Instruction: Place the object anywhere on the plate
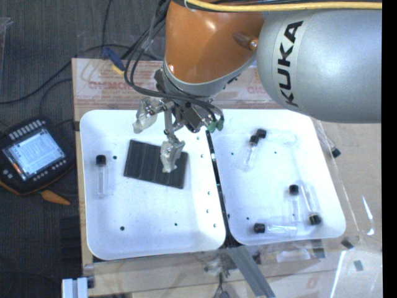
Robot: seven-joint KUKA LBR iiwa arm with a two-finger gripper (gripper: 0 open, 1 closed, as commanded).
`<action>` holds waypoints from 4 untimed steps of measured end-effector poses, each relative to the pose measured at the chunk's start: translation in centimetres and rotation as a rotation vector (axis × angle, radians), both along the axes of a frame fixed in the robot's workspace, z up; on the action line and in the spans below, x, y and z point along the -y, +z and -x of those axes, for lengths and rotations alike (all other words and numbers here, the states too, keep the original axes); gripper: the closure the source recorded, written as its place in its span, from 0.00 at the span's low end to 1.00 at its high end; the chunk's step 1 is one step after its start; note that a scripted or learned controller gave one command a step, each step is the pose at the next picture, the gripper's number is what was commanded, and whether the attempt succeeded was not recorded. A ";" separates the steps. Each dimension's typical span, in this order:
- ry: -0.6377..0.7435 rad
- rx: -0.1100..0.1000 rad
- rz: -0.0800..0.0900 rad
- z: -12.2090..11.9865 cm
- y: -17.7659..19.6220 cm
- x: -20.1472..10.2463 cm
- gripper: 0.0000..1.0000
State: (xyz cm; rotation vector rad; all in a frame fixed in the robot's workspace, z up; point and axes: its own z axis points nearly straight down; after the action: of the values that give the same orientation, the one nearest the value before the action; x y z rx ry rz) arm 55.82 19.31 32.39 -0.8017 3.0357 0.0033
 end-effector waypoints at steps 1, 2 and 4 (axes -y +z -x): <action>-0.225 -0.005 0.001 3.9 -14.6 -4.2 0.00; -0.225 -0.006 -0.002 3.9 -13.8 -4.3 1.00; 0.276 0.001 -0.001 -1.3 -6.4 -4.1 1.00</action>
State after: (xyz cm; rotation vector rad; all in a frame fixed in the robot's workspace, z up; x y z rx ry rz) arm 57.17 23.42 26.02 -1.2120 2.8957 0.0045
